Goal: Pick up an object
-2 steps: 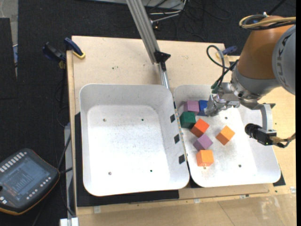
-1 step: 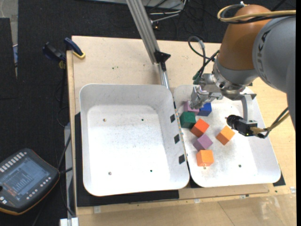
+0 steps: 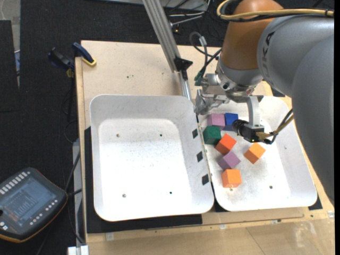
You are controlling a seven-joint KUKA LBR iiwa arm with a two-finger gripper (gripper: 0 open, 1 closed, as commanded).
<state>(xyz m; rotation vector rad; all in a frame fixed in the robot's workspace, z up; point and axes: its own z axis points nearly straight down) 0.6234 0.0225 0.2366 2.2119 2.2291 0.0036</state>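
Several small blocks lie in the right bin (image 3: 295,180): a pink block (image 3: 216,120), a blue block (image 3: 231,120), a green block (image 3: 212,135), a red-orange block (image 3: 227,142), a purple block (image 3: 230,160) and two orange blocks (image 3: 255,153) (image 3: 231,178). My gripper (image 3: 202,106) hangs low at that bin's upper left corner, just above and left of the pink block, by the divide between the bins. Nothing shows in its grasp. The wrist hides part of the bin's far end.
The left bin (image 3: 96,142) sits beside the right one. A slanted aluminium pole (image 3: 162,25) comes down behind the gripper. A blue clamp (image 3: 79,52) lies at the bench's far left corner, and a teach pendant (image 3: 26,203) rests off the bench at lower left.
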